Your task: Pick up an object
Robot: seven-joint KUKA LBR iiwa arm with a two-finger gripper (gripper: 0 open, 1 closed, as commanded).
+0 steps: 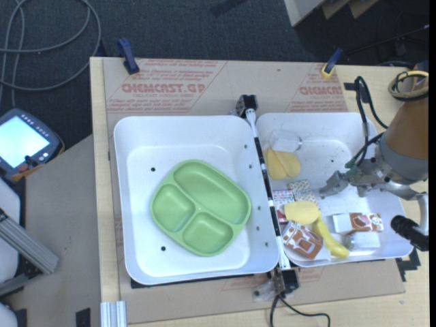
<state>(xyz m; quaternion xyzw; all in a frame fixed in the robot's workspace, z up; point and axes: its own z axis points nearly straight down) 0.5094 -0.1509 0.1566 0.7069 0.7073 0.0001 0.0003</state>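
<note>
The arm (409, 138) is cut off by the right edge, hiding part of the right bin (320, 125).

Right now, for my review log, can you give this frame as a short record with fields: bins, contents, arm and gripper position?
left bin: shallow white bin holding a green three-compartment plastic plate
right bin: shallow white bin with a cluster of small items
right bin contents: pale yellow rounded piece, yellow banana-shaped toy, brown-and-white packet
gripper: two-finger gripper low over the right bin, nothing visibly between its fingers
arm: enters from the right
</note>
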